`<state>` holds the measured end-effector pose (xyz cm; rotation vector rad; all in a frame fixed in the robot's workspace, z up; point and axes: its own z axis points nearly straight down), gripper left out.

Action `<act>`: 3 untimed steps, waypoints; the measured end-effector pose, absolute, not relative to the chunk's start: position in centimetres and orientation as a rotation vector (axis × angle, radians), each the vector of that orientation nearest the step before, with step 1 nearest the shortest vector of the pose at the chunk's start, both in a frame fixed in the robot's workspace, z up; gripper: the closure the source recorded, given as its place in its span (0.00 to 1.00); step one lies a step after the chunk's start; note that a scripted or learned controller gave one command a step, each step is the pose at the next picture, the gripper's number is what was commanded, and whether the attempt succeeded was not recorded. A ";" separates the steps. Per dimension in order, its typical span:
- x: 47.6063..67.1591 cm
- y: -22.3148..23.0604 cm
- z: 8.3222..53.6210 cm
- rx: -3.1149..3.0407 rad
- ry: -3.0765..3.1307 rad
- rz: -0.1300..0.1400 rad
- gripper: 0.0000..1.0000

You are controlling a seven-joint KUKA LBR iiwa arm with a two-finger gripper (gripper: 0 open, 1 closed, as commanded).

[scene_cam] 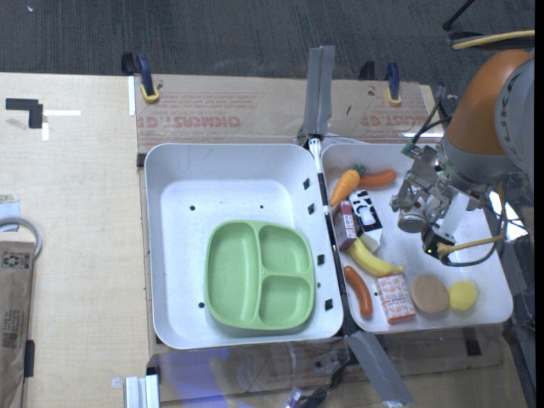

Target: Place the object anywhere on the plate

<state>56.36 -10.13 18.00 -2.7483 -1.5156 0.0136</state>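
Sitting in the left white bin [170, 253], the green plate [259, 274] was a smooth moulded plastic tray with rounded corners and three compartments, one long section at its left and two smaller ones at its right, all bare. The bin itself had glossy shallow walls and a matte floor dotted with a few small dark holes.

The right bin [497, 308] held the loose food items. A tapered orange carrot [343, 185] lay near its upper-left corner, with a slim orange sausage-like piece [377, 178] just beside it. Below them sat a black-and-white packet [365, 211] and a dark red wrapped bar [345, 226]. A curved yellow banana [374, 260] lay near the middle, a glossy red-orange sausage [360, 291] below it, then a flat orange-printed carton [396, 299], a round tan disc [430, 296] and a rounded yellow lemon [463, 295] along the lower edge.

The gripper [416, 206], grey metal under the arm's orange band, hung over the right bin's upper part, above bare floor right of the packet. Whether its fingers were spread or closed could not be told, and nothing was seen between them
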 end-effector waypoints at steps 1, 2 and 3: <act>55.0 -2.6 18.8 -2.719 -1.567 0.012 1.00; 53.3 6.9 18.8 -2.638 -1.702 0.012 1.00; 60.1 9.4 21.2 -2.587 -1.782 0.011 1.00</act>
